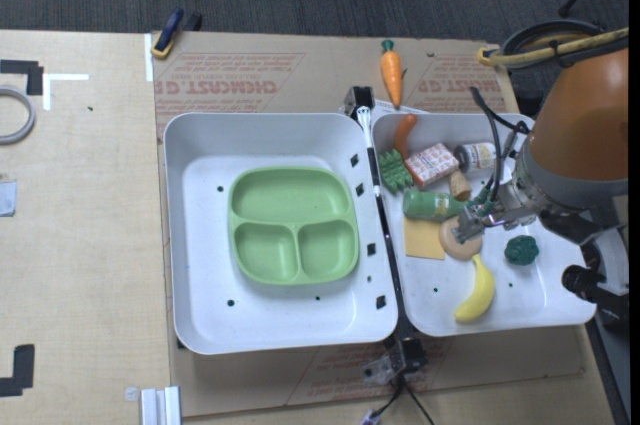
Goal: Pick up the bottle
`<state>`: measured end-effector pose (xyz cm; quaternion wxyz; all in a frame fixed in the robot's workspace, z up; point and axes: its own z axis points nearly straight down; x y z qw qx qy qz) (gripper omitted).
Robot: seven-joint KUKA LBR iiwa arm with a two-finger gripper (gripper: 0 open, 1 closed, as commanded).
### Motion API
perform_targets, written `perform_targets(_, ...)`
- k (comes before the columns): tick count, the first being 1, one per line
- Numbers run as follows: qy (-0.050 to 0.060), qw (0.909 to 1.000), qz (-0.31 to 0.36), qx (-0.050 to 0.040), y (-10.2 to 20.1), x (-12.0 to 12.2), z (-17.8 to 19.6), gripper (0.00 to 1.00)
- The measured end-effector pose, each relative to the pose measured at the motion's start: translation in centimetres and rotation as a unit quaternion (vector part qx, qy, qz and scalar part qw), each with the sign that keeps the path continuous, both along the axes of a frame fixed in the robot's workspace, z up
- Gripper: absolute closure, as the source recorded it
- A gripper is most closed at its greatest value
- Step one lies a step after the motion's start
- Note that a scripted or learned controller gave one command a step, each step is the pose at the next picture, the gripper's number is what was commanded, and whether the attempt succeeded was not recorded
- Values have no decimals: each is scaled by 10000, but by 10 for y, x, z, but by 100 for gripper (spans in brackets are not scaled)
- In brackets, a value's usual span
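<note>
A green bottle (430,204) lies on its side in the right bin (520,308), near that bin's left middle. A second, small pale bottle (477,155) lies toward the bin's back. My gripper (470,225) hangs low just right of the green bottle's end, above a round tan disc (460,247). Nothing shows held in it. The orange-banded arm (585,128) covers the right side of the bin.
The right bin also holds a red-and-white box (432,163), a leafy green piece (395,171), an orange carrot (402,130), a yellow cheese slice (423,241), a banana (477,291) and broccoli (521,250). A green divided plate (295,225) lies in the left bin (190,243). Another carrot (390,73) rests on the bench.
</note>
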<state>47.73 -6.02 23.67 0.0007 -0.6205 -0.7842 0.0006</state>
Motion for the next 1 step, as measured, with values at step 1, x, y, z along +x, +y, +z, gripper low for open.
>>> perform_targets(1, 0, 9996, 280, -2, 77, 0, -27, 100)
